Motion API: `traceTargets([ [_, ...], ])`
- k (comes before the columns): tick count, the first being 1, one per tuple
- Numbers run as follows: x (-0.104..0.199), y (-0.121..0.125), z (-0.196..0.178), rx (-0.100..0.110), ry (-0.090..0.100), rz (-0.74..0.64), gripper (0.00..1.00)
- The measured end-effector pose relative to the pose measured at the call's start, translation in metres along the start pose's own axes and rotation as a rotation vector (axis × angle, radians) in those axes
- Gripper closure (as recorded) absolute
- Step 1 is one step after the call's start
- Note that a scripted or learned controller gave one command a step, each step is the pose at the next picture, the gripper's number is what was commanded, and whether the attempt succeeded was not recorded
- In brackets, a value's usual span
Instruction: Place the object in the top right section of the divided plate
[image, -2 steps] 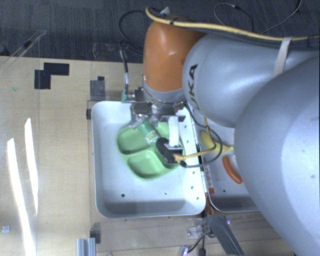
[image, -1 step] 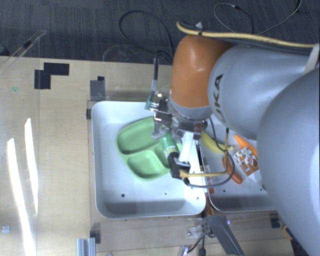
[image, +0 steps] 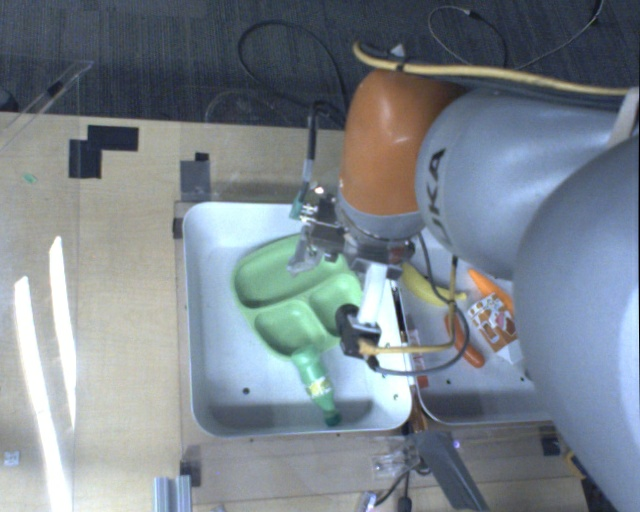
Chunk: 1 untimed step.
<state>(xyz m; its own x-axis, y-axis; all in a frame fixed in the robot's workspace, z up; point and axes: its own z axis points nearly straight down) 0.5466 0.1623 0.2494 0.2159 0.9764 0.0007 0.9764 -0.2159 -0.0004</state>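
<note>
one plate (image: 285, 290), one bottle (image: 317, 384) (both green)

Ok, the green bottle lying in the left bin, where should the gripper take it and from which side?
Grip the green bottle across its body, coming straight down from above. It lies flat on the left bin floor, cap end toward the near wall, its upper end against the green divided plate. Closing across the narrow width looks safest.

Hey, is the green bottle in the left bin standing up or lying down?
Lying down. The green bottle rests on its side on the left bin floor, its cap end pointing toward the near wall, beside the green divided plate.
</note>
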Motion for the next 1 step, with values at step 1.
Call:
traceTargets([
  [1, 0.0005, 0.0015, -0.0091, 0.000, 0.000, -0.002, 1.00],
])
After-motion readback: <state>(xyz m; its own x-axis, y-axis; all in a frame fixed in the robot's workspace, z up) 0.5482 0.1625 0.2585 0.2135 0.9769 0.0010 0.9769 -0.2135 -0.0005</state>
